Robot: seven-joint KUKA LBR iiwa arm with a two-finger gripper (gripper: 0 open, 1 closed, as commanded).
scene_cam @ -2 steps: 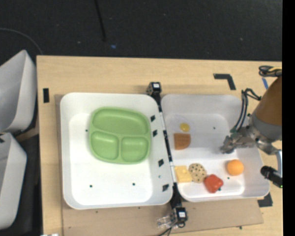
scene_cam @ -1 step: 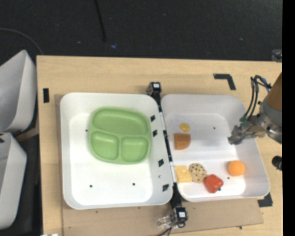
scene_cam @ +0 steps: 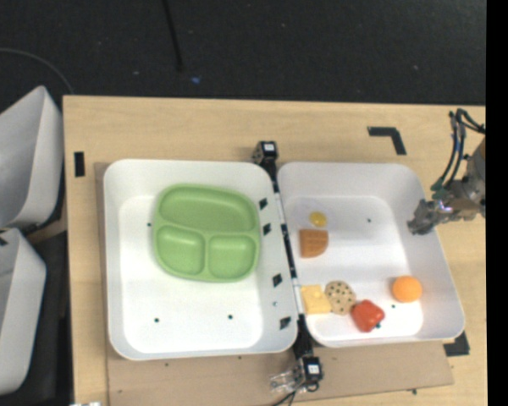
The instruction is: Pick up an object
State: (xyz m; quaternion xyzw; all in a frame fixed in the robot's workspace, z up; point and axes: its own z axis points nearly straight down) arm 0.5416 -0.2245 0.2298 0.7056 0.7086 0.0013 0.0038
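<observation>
The orange ball lies near the hand, apart.

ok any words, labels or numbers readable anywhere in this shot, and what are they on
None can be read.
The green plate in the left bin is plain, with no print.
The food pieces in the right bin, such as the cookie and the orange, carry no lettering.
The black marks on the bench are corner shapes, not text.

end effector: grey metal | cables: dark, looped
</observation>
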